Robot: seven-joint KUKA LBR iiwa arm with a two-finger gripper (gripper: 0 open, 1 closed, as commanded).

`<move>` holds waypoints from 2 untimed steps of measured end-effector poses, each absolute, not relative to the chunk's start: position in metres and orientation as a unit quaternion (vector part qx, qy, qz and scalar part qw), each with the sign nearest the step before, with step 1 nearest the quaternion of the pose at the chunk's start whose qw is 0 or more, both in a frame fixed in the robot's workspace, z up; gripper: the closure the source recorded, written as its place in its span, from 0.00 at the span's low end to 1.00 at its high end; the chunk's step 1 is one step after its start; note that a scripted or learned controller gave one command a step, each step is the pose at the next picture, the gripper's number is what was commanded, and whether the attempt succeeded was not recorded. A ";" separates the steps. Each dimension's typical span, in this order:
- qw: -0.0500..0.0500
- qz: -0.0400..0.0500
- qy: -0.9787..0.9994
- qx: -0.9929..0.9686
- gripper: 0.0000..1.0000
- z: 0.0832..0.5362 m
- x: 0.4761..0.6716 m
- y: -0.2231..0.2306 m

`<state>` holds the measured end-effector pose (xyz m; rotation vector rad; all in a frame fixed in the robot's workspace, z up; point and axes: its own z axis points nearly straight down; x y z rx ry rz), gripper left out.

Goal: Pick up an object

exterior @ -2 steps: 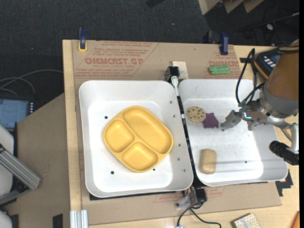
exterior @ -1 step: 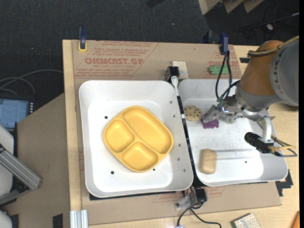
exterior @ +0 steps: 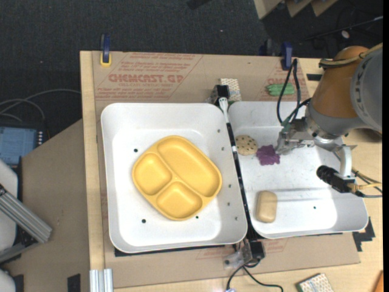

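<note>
The right bin [exterior: 340, 221] holds three small things. A round tan cookie-like disc [exterior: 245, 143] lies near its left wall. Just right of the disc sits a small purple lump [exterior: 267, 156]. A beige rounded block [exterior: 266, 206] rests near the bin's front left. My gripper [exterior: 284, 142] reaches in from the right and hangs low over the bin, just above and to the right of the purple lump. Nothing shows as held in it.
In the left bin [exterior: 115, 181] lies a yellow three-part plate [exterior: 175, 176]. A black clip and cable [exterior: 222, 95] stand at the back where the bins meet. A green item [exterior: 278, 90] lies on the board behind the right bin. A black part [exterior: 333, 179] juts out below the wrist.
</note>
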<state>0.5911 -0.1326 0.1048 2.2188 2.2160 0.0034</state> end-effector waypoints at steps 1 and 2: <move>0.003 0.001 0.708 0.707 1.00 0.088 0.598 -0.096; 0.000 0.000 0.707 0.707 0.00 0.085 0.595 -0.095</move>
